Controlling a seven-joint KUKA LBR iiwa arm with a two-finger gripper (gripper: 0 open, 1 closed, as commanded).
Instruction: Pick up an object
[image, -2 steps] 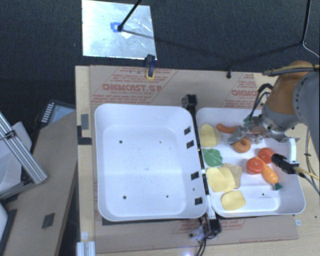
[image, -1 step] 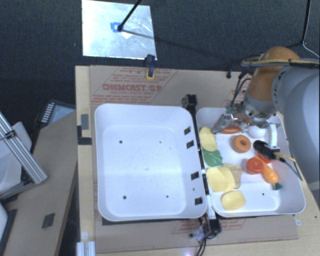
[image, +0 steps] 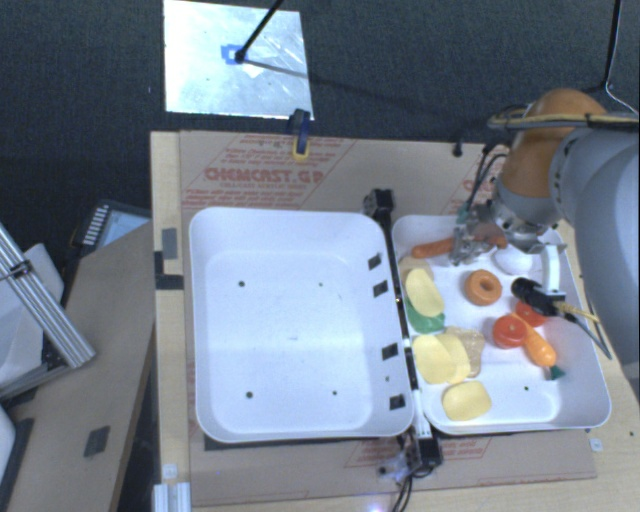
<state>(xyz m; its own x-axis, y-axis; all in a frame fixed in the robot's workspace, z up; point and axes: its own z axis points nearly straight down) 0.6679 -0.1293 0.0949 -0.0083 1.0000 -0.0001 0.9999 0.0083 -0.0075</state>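
Observation:
My gripper (image: 463, 247) reaches down into the back left part of the right bin (image: 580, 400). It stands at the right end of an orange carrot (image: 430, 248) that lies along the bin's back wall; whether it touches the carrot is unclear. An orange ring (image: 484, 287) lies just in front of the gripper, to its right. Further forward are a red tomato-like piece (image: 509, 331) and a small orange piece (image: 541, 350).
Several yellow pieces (image: 424, 291) (image: 438, 357) (image: 467, 400) and a green one (image: 428, 321) line the right bin's left side. The left bin (image: 200, 300) sits beside it, with a black divider (image: 392, 290) between them. The arm (image: 590, 180) comes in from the right.

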